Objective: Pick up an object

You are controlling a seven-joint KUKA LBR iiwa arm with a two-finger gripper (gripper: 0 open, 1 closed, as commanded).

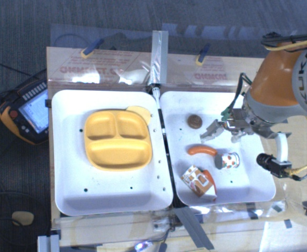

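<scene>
Gripper (224, 130) hangs open over the right bin (258, 193), nothing between its fingers — approach step, I'd judge. Sausage (202, 150) lies mid-bin, just below it; cup (228, 160) beside. Next: centre over the sausage, descend, close.

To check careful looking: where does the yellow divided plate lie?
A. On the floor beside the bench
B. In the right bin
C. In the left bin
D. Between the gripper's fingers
C: the yellow divided plate lies flat in the left bin, apart from the small things in the right bin.
</scene>
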